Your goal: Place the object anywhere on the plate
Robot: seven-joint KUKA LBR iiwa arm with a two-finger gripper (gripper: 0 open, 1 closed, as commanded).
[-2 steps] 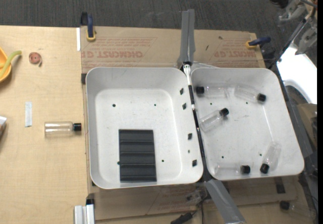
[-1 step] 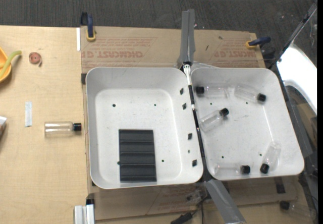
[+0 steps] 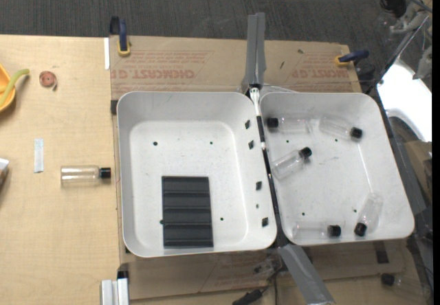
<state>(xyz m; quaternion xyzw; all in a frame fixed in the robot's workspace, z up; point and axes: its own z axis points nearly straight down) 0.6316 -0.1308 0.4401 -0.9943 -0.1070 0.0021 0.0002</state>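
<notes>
A black ribbed rectangular plate (image 3: 186, 212) lies flat near the front of the left bin (image 3: 137, 118). The right bin (image 3: 385, 152) holds several clear plastic bottles with black caps. One bottle (image 3: 291, 161) lies tilted near the bin's left middle. Two more bottles (image 3: 292, 123) (image 3: 338, 128) rest along the back wall. Another bottle (image 3: 370, 211) sits in the front right corner, and one (image 3: 313, 232) lies along the front wall.
On the wooden bench left of the bins lie a loose clear bottle (image 3: 82, 174), a small white strip (image 3: 38, 156), a red disc (image 3: 47, 79) and a yellow-orange item (image 3: 7, 87). Clamps (image 3: 120, 32) (image 3: 350, 58) hold the cardboard behind the bins.
</notes>
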